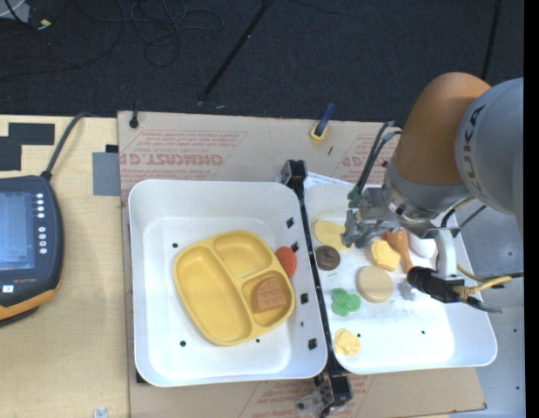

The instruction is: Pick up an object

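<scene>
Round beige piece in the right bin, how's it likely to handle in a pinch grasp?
The round beige piece looks like smooth moulded plastic, so probably stiff and light. Its domed, rounded outline suggests it may slip sideways out of the pinch or roll if nudged. The green piece and orange-yellow piece sit close by, so a push would likely disturb them.

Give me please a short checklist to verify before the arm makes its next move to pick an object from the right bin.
1. Hand is over the right bin: ok.
2. Nothing is seen held in the hand: ok.
3. Finger opening is wide enough: cannot tell; the view is too small.
4. A target lies near the hand: ok; the yellow piece and brown disc are just beside it.
5. Target is apart from its neighbours: not ok; those two lie almost touching.
6. Left bin items stay out of the path: ok; the yellow divided plate is across the divider.
</scene>
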### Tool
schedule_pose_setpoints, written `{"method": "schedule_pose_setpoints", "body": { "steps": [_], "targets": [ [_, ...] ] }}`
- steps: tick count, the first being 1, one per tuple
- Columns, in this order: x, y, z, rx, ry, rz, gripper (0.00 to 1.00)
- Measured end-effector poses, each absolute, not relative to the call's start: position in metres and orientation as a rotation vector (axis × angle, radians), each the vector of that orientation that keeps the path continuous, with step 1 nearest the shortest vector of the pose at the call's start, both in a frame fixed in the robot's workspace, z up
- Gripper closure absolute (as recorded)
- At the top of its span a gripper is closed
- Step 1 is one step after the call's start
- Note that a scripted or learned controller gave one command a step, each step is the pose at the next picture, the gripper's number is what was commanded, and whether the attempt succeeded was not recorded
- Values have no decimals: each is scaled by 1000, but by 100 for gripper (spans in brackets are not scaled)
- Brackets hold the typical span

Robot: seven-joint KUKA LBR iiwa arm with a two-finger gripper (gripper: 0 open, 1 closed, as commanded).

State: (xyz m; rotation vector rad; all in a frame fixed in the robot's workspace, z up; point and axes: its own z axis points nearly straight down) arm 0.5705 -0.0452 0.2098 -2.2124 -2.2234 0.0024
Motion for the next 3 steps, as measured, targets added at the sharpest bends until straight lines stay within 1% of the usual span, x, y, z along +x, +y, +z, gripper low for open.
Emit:
{"method": "schedule_pose_setpoints", "body": {
  "steps": [1,2,3],
  "targets": [
    [582,6,215,-2214,-2222,4,100],
    [576,5,221,-2217,-2219,7,100],
    [590,0,234,-2212,-2226,5,100]
  ]
}}
